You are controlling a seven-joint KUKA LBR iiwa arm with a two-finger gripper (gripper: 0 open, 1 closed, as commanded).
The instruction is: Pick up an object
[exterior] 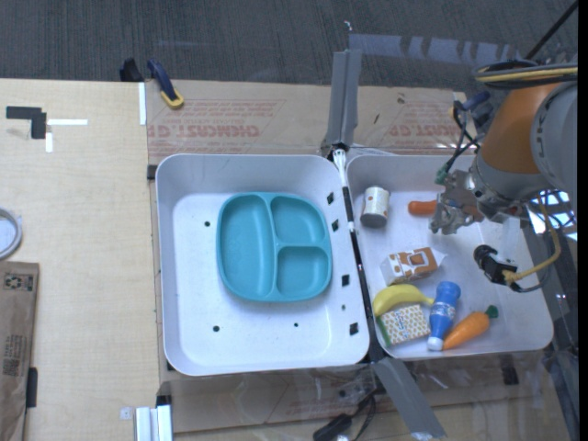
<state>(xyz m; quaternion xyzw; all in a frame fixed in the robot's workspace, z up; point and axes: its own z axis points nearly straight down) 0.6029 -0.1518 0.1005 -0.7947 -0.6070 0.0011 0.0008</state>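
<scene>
The right bin [542,338] holds a grey-white can [374,206], a small orange sausage-like piece [422,207], a brown-and-white carton [412,265], a banana [401,297], a patterned cracker box [404,323], a blue bottle [442,313] and a carrot [469,328]. My gripper [449,217] hangs over the back of that bin, just right of the orange piece. Nothing shows between its fingers, and I cannot make out how they stand.
The left bin [184,338] holds a teal divided plate [274,246]. A grey upright post [344,99] stands behind the seam between the bins. A blue-and-yellow clamp [165,84] lies on the bench at the back left.
</scene>
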